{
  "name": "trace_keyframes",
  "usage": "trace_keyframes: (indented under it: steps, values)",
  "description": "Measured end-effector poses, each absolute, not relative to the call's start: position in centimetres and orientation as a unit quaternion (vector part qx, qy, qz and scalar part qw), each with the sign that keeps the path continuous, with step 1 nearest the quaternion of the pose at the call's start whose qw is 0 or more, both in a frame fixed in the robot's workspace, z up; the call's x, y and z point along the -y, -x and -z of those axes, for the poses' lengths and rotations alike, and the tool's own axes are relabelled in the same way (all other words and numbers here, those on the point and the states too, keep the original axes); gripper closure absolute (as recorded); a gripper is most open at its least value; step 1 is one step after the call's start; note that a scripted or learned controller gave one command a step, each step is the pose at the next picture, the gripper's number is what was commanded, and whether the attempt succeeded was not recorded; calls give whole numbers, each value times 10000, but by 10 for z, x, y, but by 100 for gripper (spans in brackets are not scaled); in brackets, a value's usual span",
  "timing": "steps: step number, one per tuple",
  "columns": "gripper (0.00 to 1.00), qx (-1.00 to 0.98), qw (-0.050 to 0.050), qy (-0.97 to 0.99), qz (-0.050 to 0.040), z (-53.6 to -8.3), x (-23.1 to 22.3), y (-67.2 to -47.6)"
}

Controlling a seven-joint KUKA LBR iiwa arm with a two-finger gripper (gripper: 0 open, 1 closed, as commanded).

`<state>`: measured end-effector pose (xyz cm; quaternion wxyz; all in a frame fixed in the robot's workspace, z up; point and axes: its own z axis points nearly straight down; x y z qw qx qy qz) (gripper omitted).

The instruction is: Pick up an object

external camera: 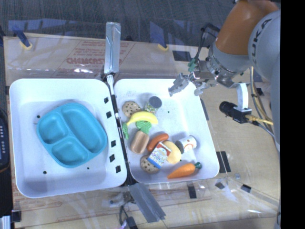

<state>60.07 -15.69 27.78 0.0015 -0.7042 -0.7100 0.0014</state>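
Bench (71, 51) w/ two white bins (24, 128) side-by-side.

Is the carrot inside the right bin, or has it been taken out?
Inside. The carrot lies on the floor of the right bin, near its front edge, apart from the gripper above the bin's far side.

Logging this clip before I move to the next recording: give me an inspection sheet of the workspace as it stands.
Surface: bench with two white bins; left bin, right bin.
Job's things: banana, carrot, hot dog, cookie and other toy food piled in the right bin.
Clutter: blue divided tray in the left bin.
Grippers: gripper above the right bin's far edge, holding nothing.
Cables: black and yellow leads by the arm.
Surroundings: dark floor beyond the bench.
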Motion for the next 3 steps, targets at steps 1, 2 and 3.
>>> trace_keyframes:
  steps: [1,2,3]
  values:
    - [0,7186,70,6954,-47,-125,162,-583]
    - [0,7650,23,6440,-7,-91,124,-574]
    - [0,7604,14,6494,-8,-92,135,-555]
